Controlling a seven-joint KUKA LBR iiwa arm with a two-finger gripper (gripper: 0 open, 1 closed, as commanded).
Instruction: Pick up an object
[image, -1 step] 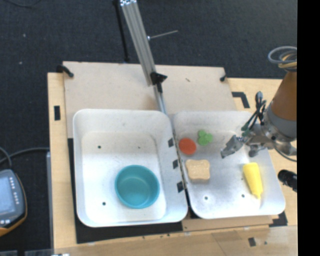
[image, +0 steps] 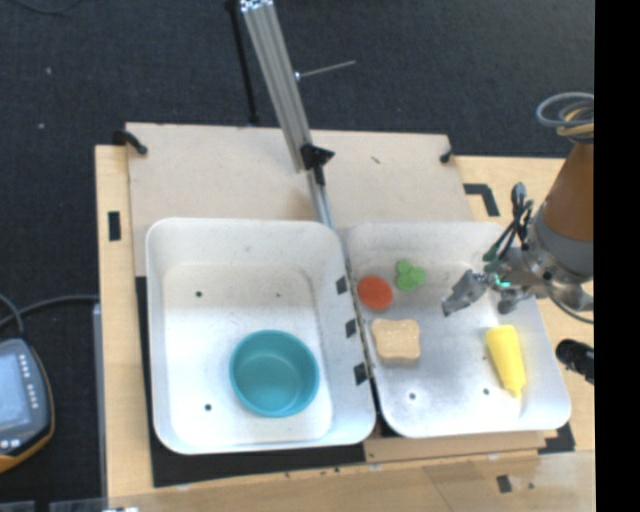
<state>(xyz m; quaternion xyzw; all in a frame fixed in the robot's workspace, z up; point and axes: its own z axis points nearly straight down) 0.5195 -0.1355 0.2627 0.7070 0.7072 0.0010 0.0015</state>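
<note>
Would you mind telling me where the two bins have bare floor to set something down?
Left bin: bare everywhere above the teal bowl. Right bin: bare along the front, between bread and corn. Crowded near the tomato, green piece and hand.

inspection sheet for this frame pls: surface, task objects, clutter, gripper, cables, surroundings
Surface: wooden bench bearing the left bin and the right bin.
Job's things: right bin holds a yellow item, tan block, red piece and green piece; left bin holds a teal bowl.
Clutter: nothing seen.
Gripper: gripper over the right bin, apart from every item.
Cables: wires on the wrist.
Surroundings: dark floor; metal pole; handheld device at left.
</note>
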